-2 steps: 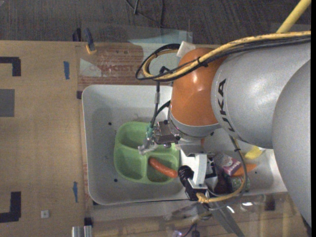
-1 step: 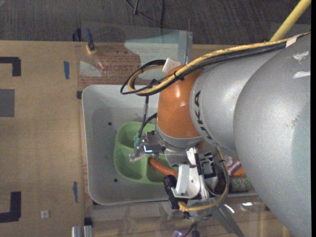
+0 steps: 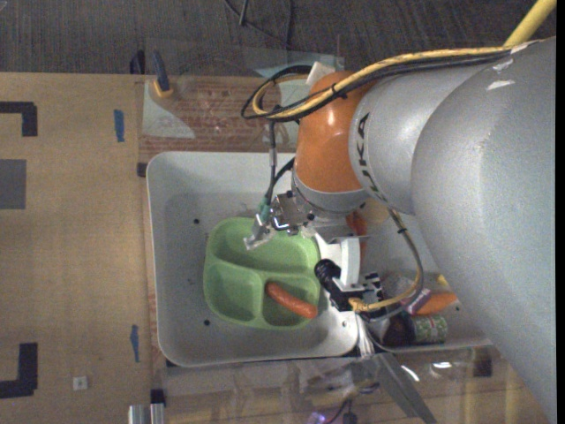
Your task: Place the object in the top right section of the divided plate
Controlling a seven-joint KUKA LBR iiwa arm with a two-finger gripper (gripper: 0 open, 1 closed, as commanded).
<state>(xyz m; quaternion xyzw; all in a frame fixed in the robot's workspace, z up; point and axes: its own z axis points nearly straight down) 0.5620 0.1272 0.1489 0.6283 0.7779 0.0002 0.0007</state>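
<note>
A green divided plate (image 3: pixel 237 272) lies in the white bin (image 3: pixel 177 237). An orange carrot-shaped object (image 3: pixel 291 299) rests in the plate's lower right section as seen in the camera view. My gripper (image 3: pixel 265 228) hangs over the plate's upper edge, under the orange wrist band. Its fingertips are small and partly hidden by the wrist, and I see nothing between them.
The big grey arm (image 3: pixel 477 193) covers the right half of the view and most of the second bin. Beside the plate, in that bin, lie an orange item (image 3: pixel 434 303) and a dark green patterned can (image 3: pixel 428 329). Cables (image 3: pixel 353 300) hang near the plate's right rim.
</note>
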